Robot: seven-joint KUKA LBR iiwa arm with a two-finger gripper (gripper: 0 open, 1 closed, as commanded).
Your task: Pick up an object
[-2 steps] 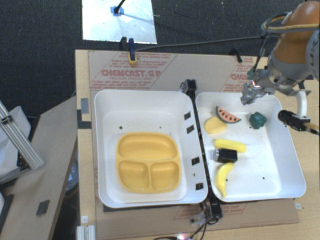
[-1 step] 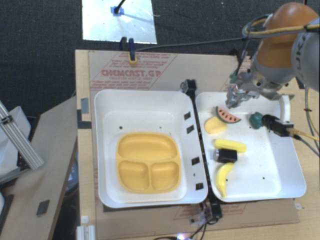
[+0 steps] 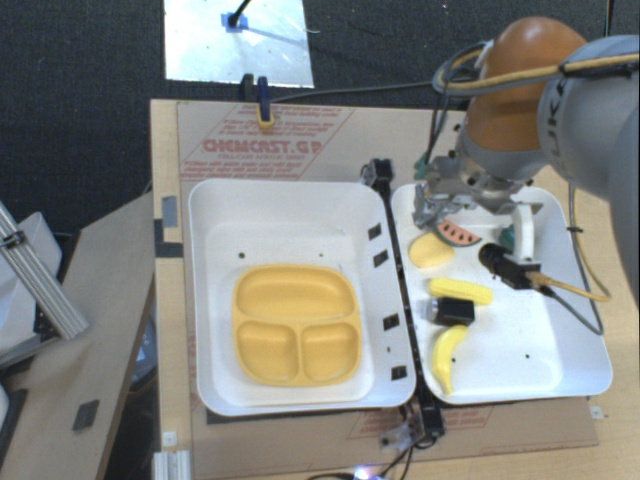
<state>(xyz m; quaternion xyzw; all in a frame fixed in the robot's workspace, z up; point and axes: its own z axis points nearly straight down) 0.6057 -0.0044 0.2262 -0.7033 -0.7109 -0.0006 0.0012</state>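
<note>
The grey arm with its orange band (image 3: 520, 73) reaches in from the upper right of the frame and bends down over the upper left part of the right white bin (image 3: 575, 363), its 2-finger gripper (image 3: 432, 211) hanging low near the bin's top-left corner; how wide it stands cannot be told from here. Just below the gripper lies a pale yellow rounded piece (image 3: 431, 252), and just beside that, to its right, a red watermelon-slice toy (image 3: 458, 234). Lower in the same bin lie a yellow block (image 3: 461, 290), a small black block (image 3: 453, 311) touching its underside, and a yellow banana (image 3: 446, 357). The left white bin (image 3: 215, 218) holds a yellow 3-compartment plastic tray (image 3: 296, 323).
</note>
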